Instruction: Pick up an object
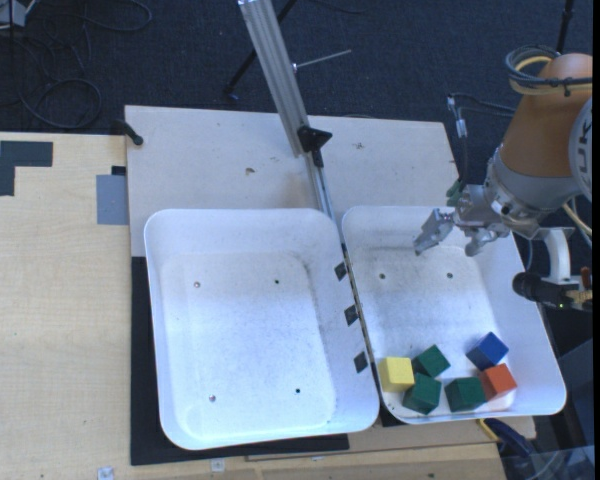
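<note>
Several small blocks lie bunched at the near end of the right bin: a yellow block, three green blocks, a blue block and an orange block. My gripper hangs over the far end of that bin, well away from the blocks. Its fingers are spread apart with nothing between them.
The left bin sits beside the right one, split from it by a rim with black clips. A slanted aluminium rail rises behind the bins. A pale wooden bench top lies to the left.
</note>
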`<state>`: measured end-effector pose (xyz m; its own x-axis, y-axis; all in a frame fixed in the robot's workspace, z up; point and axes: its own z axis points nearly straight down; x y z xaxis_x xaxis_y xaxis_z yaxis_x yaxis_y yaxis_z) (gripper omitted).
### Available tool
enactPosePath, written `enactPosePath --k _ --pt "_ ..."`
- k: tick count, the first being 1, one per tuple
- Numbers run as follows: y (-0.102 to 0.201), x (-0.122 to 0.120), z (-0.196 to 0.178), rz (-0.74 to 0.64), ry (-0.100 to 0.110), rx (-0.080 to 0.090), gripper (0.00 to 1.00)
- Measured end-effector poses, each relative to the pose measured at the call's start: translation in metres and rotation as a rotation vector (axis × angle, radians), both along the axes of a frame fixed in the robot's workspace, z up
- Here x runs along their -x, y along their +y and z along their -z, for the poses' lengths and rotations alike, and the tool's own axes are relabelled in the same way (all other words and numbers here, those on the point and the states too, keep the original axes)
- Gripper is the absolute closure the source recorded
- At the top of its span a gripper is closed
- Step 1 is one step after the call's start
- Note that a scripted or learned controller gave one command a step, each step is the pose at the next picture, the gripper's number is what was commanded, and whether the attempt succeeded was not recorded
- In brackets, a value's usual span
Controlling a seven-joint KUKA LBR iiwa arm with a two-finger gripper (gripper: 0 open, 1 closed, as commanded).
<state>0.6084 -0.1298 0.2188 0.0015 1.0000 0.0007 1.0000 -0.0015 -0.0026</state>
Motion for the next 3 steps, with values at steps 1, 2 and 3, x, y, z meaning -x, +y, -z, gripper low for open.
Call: enactPosePath --k 1,2,3 --pt "-0.041 -0.031 0.131 0.001 0.0 0.0 0.0" --pt "0.026 -0.032 0.128 -0.006 0.0 -0.003 0.0" --pt "0.029 -0.021 -0.016 -0.002 -0.008 0.001 0.0"
